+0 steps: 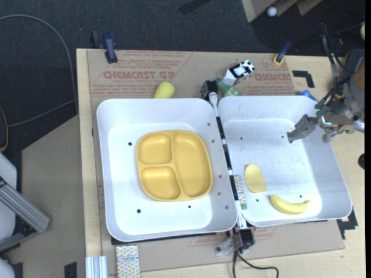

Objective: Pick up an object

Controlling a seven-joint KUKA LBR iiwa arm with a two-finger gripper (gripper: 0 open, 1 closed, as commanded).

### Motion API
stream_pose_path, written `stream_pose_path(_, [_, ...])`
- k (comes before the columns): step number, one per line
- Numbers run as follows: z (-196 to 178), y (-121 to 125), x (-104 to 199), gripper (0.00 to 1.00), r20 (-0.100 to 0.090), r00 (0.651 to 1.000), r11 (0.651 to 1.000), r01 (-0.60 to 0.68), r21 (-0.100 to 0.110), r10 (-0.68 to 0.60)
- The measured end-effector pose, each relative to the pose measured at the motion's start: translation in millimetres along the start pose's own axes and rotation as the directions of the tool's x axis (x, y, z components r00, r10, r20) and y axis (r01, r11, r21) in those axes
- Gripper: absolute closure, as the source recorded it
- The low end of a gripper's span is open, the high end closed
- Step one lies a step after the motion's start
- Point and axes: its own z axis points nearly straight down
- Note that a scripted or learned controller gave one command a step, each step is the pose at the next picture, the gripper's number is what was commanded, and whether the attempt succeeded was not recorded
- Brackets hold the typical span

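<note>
- The gripper hangs over the right side of the right bin, reaching in from the right edge of the scene.
- Its two fingers are spread apart, one dark finger pointing left and down and the other near the bin's right wall; nothing sits between them.
- A banana lies on the right bin's floor at the near side, well apart from the gripper.
- A pale yellow oval piece lies just to the left of the banana and a little farther back, close to the bin's left wall.
- The left bin holds a yellow divided plate with three compartments, lying flat in the middle.
- A small yellow object rests on the cardboard sheet beyond the left bin.
- A black-and-white object sits on the bench just beyond where the two bins meet.
</note>
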Motion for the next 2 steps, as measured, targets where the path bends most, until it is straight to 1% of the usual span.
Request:
stream_pose_path(1, [124,28,8,0.0,-0.001,1.0,1.0,-0.001,0.003,0.001])
stream_pose_path(2, [189,-19,41,0.0,-0.001,1.0,1.0,-0.001,0.001,0.001])
